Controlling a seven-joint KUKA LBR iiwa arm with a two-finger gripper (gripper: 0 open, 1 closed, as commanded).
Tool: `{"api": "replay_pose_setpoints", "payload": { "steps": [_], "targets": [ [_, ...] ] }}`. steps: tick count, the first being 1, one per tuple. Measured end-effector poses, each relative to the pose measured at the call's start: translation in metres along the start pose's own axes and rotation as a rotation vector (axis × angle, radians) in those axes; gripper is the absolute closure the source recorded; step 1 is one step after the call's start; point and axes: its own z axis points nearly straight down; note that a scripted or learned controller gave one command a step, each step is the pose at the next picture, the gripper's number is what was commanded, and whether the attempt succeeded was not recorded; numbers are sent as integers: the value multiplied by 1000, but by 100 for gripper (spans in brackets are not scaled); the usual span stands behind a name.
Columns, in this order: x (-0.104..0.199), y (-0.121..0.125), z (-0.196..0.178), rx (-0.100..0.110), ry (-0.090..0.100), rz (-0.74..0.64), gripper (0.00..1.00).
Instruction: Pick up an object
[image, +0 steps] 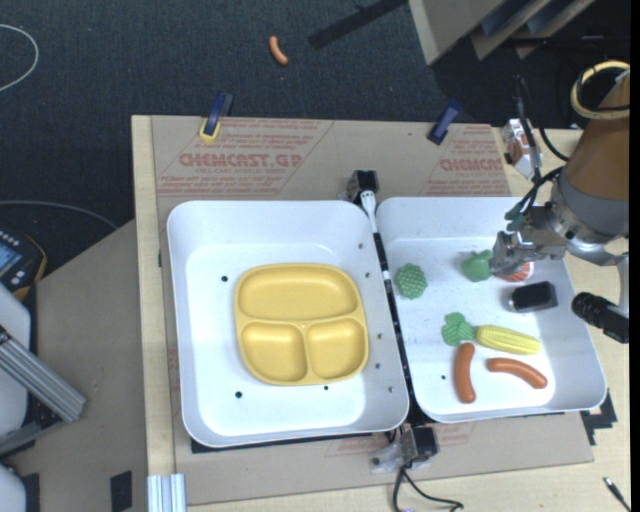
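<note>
End effector (512, 256) is low at the right bin's (590, 385) upper right, grip state unclear, beside a green toy (476, 267): likely light, hard, slick plastic, so pinch across its middle.

One fixed camera looks down slantwise on both white bins (190, 300).

At the right edge of the frame, the robot arm (600, 190) shows a broad orange band above a smooth grey wrist section. Below it sits a gripper (515, 255) of bare silver metal, blocky and angular, with dark cables looping from the upper right down toward its housing.
</note>
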Motion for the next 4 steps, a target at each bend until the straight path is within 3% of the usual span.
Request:
{"api": "replay_pose_setpoints", "payload": {
  "steps": [1,4],
  "targets": [
    [0,1,-1,5,1,1,100],
    [114,105,9,3,3,-3,100]
  ]
}}
